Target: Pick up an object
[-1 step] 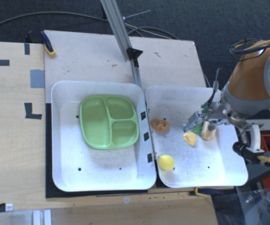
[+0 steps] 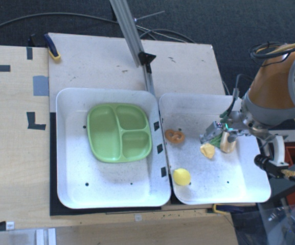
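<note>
The right bin holds several small objects. A brown ring-shaped piece lies near its left wall and a yellow ball sits at its front left. A pale yellow wedge lies in the middle. Just right of it is a tan cylinder, with a bit of green beside it. My gripper hangs low over the tan cylinder and the green piece, right above the wedge. I cannot see anything held in it.
The left bin carries a green divided plate. A grey metal pole slants down to the wall between the bins. The arm's orange band looms over the right bin's right side. Cables lie on the dark floor behind.
</note>
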You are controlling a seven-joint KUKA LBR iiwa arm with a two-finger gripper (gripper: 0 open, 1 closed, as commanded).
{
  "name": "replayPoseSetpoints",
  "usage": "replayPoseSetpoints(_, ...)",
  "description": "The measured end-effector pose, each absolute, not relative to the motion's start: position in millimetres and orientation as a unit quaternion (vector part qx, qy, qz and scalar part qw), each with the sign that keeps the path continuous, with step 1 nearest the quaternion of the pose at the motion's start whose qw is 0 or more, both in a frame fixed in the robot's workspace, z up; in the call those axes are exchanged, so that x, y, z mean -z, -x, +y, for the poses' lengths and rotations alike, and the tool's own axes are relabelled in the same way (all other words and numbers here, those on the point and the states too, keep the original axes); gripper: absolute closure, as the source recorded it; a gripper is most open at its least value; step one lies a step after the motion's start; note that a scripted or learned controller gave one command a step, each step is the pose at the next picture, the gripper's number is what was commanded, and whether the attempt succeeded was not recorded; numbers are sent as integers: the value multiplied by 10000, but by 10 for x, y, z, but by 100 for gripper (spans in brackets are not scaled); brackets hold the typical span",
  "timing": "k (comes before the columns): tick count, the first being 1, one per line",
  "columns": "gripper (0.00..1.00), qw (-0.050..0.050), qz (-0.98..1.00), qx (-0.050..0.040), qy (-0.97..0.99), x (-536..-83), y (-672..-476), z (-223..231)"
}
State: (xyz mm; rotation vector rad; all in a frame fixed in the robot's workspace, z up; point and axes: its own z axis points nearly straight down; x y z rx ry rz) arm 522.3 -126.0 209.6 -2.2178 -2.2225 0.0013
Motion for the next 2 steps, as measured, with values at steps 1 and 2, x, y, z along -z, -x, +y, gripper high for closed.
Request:
replayPoseSetpoints(1,0,34,-7074,-28,7068,-1467,-5223,-1303)
replayPoseSetpoints(2,0,36,-7076,-26,7066,-924,-5201,-1293)
